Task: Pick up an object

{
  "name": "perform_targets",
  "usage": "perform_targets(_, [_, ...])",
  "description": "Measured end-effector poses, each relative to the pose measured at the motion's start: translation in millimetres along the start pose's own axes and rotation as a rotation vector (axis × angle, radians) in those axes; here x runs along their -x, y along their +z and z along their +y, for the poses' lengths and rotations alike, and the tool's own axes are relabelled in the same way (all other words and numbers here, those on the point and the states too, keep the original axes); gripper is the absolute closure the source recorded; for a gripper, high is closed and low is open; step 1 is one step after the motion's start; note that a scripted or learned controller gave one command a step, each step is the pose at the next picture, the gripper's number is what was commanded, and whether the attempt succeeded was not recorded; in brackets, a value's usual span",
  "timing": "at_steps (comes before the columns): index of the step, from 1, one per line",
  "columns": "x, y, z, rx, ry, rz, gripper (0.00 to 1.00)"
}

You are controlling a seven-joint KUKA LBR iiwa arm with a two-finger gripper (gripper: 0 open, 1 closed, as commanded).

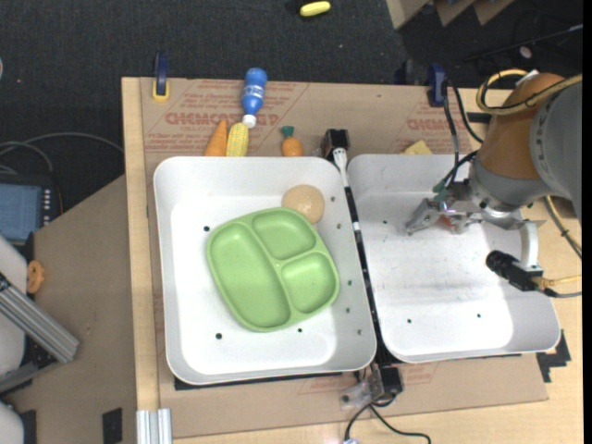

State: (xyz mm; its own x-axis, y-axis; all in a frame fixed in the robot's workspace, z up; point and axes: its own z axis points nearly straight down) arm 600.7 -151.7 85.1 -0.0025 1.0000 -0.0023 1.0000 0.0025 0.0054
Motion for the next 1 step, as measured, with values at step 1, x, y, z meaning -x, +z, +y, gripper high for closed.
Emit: perform_targets(1, [26.5, -0.1, 50.1, 0.0, 0.0, -0.001, 0.0])
